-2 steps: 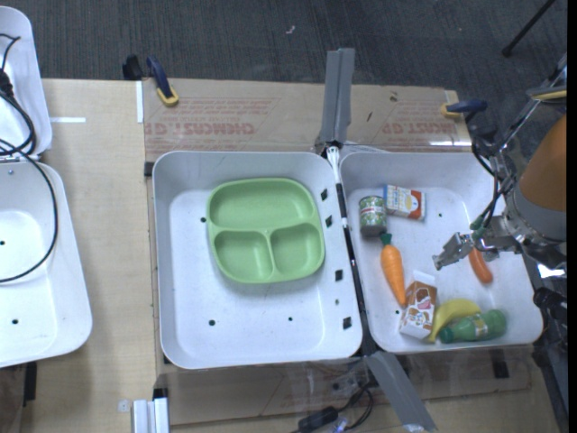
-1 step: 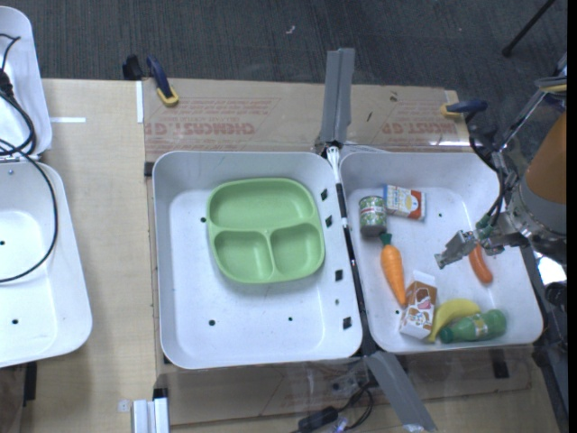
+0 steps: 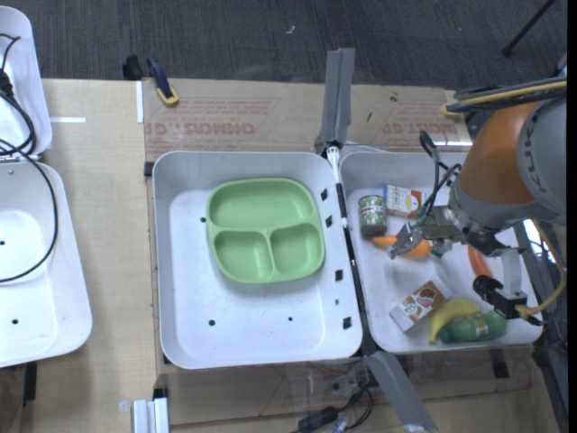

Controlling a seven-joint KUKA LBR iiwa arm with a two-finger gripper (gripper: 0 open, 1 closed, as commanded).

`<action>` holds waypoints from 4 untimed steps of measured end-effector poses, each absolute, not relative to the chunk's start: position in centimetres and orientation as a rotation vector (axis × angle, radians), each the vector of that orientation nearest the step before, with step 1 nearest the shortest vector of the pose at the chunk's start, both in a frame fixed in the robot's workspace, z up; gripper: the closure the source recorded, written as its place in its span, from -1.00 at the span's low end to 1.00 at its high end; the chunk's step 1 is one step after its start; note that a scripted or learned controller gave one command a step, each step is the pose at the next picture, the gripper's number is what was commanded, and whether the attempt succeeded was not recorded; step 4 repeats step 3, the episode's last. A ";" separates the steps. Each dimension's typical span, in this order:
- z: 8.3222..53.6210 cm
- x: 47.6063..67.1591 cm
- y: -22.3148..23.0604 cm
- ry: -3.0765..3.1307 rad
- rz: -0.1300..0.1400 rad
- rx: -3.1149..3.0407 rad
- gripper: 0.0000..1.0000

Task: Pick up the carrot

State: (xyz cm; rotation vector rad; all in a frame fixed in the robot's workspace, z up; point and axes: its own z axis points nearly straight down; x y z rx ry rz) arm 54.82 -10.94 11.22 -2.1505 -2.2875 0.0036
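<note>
Hovering at the carrot [image 3: 410, 245], you're seeing the gripper [image 3: 407, 241], finger state unclear; stiff, light, slick — take it mid-length.

The gripper [image 3: 407, 240] partly hides the carrot [image 3: 416, 250] beneath it.

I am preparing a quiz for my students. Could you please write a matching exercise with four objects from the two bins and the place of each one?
Things:
1. green plate
2. banana
3. can
4. small carton

Places:
A. right bin, near corner, beside a green object
B. left bin, middle
C. right bin, just left of the banana
D. right bin, far left part

Pairs: 1-B, 2-A, 3-D, 4-C
</note>
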 end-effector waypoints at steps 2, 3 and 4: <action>10.0 56.6 -10.2 -2.443 0.004 -1.974 1.00; 15.7 55.8 -11.0 -2.204 0.004 -2.239 1.00; 15.7 55.8 -11.0 -2.204 0.004 -2.239 1.00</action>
